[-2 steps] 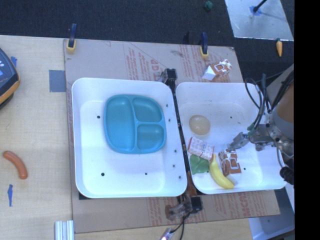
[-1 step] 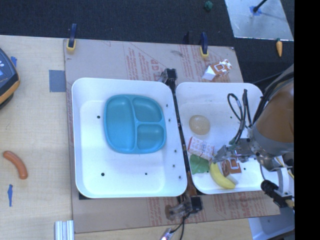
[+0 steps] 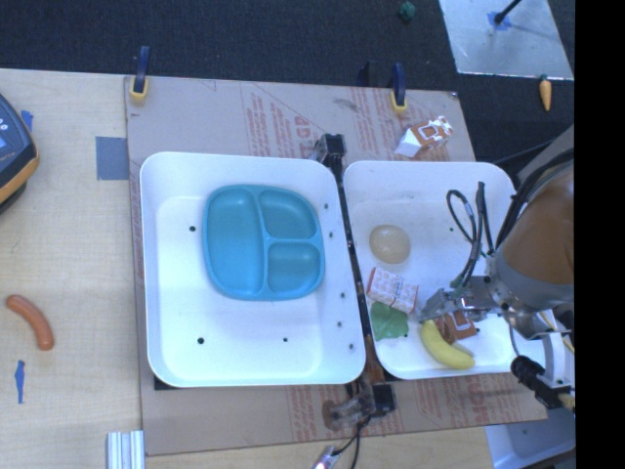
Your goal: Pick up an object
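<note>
Banana lies at lower edge of right bin, w/ green item & packet just left by the divider. Gripper sits low right in frame, over a small brown item beside banana; can't tell if fingers are spread or pinching. Pale round obj mid-bin, open floor above it. Left bin holds blue tray, wide margins around.

The wooden counter carries a cardboard sheet clamped at its far edge, with two white bins side by side on it. A sausage lies at left.
</note>
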Robot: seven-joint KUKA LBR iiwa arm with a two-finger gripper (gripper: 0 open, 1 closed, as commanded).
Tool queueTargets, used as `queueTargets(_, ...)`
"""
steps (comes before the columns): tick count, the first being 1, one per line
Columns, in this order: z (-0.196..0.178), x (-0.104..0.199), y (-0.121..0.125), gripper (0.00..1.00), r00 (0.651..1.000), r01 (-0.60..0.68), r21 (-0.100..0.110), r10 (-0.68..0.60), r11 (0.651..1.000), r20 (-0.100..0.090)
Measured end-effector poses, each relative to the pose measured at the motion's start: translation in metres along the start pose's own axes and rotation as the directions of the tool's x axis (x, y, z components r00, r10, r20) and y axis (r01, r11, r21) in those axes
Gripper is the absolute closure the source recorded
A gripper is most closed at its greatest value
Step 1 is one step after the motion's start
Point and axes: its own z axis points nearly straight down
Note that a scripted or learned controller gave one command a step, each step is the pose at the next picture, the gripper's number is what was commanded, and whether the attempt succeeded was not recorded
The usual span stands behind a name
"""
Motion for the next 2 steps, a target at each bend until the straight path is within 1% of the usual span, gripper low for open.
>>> queueTargets(1,-0.013,-0.002,0.003,1.00,1.000,0.003,-0.008,-0.003,1.000,0.003)
queueTargets(2,-0.101,0.109,0.049,1.00,1.000,-0.001,-0.003,0.001,1.000,-0.001)
